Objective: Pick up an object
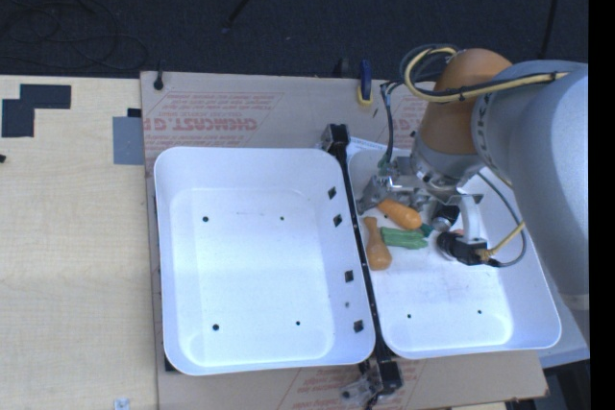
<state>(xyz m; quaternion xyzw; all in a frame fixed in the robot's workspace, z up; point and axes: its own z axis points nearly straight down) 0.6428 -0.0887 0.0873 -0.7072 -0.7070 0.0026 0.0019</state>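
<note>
so far nothing is seen lifted: the gripper point(415, 190) is lowered just above the carrot point(399, 214) in the right bin point(500, 326); its grip state cannot be told.

Bright even overhead light, mild glare on white bins point(250, 341), soft grainy focus, dark background

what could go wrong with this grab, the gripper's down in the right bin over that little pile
The orange pieces and the green piece lie bunched together, so the gripper may catch two or nudge them apart. The lower orange piece sits close to the right bin's left wall, which could block a finger.
</note>
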